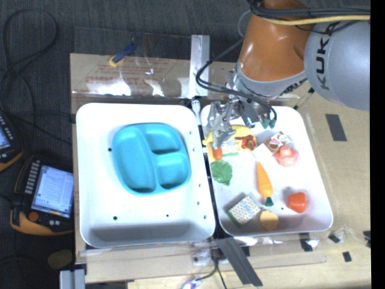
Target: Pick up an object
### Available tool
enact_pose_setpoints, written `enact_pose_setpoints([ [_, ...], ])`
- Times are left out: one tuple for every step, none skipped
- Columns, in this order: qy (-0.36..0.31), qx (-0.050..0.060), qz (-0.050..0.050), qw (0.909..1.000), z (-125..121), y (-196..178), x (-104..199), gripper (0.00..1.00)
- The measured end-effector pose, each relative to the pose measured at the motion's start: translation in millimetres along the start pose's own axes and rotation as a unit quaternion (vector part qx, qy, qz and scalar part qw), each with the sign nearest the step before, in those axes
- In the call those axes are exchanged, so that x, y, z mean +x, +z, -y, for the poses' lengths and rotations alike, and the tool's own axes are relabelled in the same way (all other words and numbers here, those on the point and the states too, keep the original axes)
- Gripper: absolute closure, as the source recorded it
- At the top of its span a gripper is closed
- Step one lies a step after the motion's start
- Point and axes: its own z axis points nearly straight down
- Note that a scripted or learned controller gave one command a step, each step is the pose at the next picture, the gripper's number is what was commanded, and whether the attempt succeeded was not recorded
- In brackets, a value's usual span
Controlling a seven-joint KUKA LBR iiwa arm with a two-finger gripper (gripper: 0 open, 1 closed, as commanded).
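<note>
Toys crowd the right bin [317,179]: carrot [263,180] central, tomato [296,201] at four o'clock. Gripper [224,125] hangs at eleven o'clock over a banana [236,133]; its grasp state is unreadable.

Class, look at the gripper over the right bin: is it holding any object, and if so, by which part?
It cannot be told. The gripper sits low over the yellow piece at the right bin's left end, amid clutter.

Dark grey carpet [150,8] surrounded a tan bench [352,161]. Black cables [24,47] trailed across the floor at left, beside a handheld control pendant [45,191] with a lit screen.
</note>
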Motion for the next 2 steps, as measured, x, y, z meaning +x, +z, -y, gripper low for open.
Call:
enact_pose_setpoints([
  [0.000, 0.002, 0.001, 1.0000, 3, -43, 48, 1.00],
  [0.060, 0.002, 0.001, 0.9982, 38, -21, 110, 1.00],
])
